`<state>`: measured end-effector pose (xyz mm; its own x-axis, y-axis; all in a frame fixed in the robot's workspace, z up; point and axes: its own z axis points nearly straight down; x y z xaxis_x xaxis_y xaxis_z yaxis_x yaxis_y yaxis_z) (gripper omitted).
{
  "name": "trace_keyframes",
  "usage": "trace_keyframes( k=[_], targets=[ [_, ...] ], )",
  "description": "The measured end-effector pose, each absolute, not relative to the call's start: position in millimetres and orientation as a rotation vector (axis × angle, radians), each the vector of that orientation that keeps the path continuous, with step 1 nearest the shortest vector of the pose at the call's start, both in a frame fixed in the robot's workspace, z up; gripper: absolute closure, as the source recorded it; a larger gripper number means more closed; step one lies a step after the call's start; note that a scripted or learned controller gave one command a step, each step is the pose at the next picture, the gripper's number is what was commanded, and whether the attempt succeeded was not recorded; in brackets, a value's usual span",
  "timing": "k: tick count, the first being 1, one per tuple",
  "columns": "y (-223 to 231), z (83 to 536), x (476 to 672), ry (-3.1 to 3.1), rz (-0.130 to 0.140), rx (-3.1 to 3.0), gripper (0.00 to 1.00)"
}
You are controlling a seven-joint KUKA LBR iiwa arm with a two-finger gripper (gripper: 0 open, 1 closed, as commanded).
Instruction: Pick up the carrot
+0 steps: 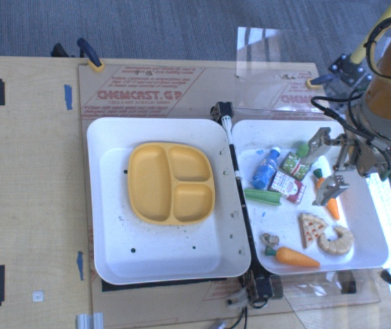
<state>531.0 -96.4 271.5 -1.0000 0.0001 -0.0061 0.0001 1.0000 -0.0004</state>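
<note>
The carrot (296,256) lies on its side near the front edge of the right bin (381,247), just left of a pizza slice (311,229) and a croissant (337,240). The gripper (330,192) hangs farther back and to the right, well apart from it, its fingers (335,183) closed down on a smaller orange piece (333,207), not the carrot.
</note>
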Motion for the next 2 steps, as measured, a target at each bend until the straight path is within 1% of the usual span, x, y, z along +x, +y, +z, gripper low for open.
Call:
trace_keyframes(
  k=[1,2],
  targets=[
    [-150,123,577.3,3.033,0.006,-0.825,0.0],
    [-181,105,577.5,3.049,-0.004,-0.584,0.0]
  ],
)
